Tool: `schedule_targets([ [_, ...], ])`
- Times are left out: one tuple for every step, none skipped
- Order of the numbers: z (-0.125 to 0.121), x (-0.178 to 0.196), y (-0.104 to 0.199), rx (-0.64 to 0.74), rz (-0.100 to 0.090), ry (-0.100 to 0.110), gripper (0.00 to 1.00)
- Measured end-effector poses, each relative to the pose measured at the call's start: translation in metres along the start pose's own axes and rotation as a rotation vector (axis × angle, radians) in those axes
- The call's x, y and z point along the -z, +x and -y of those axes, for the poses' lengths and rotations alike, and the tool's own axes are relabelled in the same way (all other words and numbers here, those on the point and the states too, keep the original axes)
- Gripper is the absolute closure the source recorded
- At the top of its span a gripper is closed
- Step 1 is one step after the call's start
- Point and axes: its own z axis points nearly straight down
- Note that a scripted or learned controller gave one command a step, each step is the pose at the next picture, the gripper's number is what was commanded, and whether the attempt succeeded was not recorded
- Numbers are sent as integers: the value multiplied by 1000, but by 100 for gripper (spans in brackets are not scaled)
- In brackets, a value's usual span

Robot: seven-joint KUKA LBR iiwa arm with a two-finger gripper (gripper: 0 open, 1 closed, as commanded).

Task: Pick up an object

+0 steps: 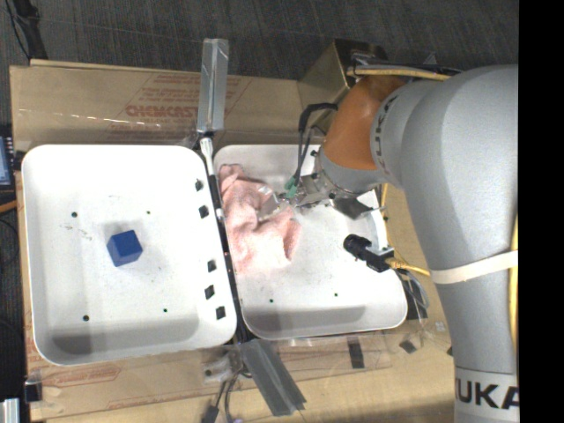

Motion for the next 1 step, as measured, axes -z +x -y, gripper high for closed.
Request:
schedule_targets([
  [-1,11,1,7,-1,0,100],
])
